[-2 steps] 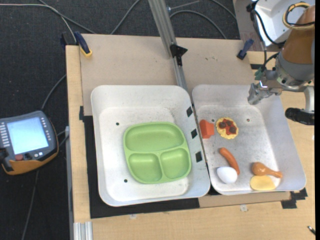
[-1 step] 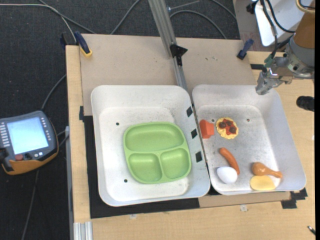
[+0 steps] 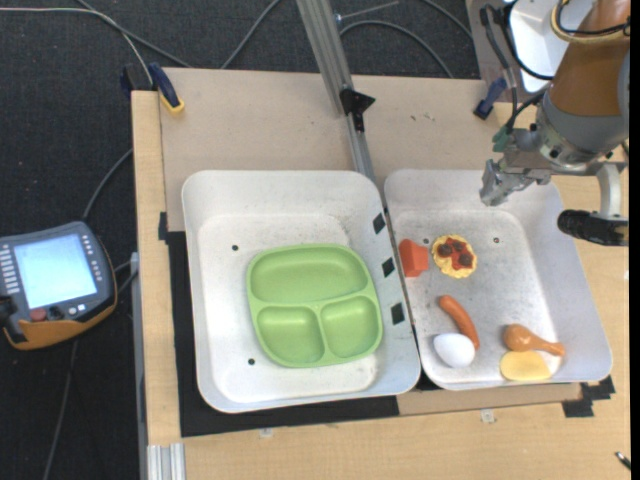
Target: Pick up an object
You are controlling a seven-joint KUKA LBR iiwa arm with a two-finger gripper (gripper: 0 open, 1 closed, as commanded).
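The right bin [image 3: 560, 268] holds several toy foods: a small pizza [image 3: 453, 253], an orange-red block [image 3: 413, 258], an orange carrot [image 3: 458, 317], a white egg [image 3: 454, 350], a drumstick [image 3: 531, 341] and a yellow piece [image 3: 527, 367]. My gripper [image 3: 497, 190] hangs over the bin's far edge, up and to the right of the pizza and apart from all the foods. Nothing shows between its fingers.
The left bin [image 3: 215, 268] carries a green three-part plate [image 3: 314, 303]. A slanted metal post [image 3: 330, 48] rises behind the bins. A teach pendant [image 3: 50, 283] lies off the bench at left, with cables on the dark floor.
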